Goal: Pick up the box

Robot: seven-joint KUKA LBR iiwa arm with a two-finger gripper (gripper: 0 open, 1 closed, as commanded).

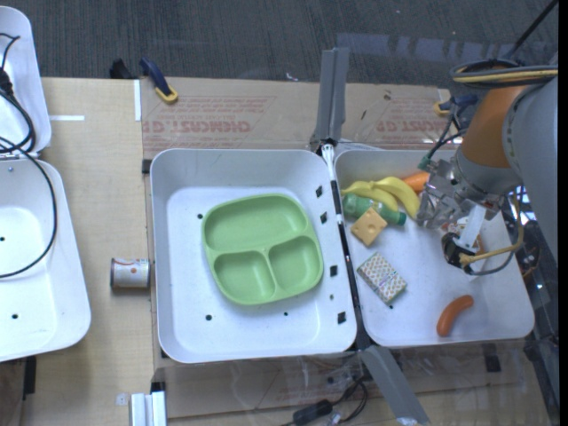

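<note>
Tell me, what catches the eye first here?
The green tray stands out, lying in the left bin. In the right bin a cluster of toy food draws the eye: bananas, a box and a sausage. The arm's orange band hangs over that bin, with the end effector beside the bananas.

Two white bins (pixel 169 238), one green divided plate (pixel 262 247), one patterned box (pixel 382 276), one banana (pixel 388 191), one green bottle (pixel 368 207), one cracker (pixel 368 227), one carrot (pixel 415 183), one sausage (pixel 454 314), one gripper (pixel 432 211).

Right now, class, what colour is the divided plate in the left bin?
Light green plate, seen in the camera view.
</note>
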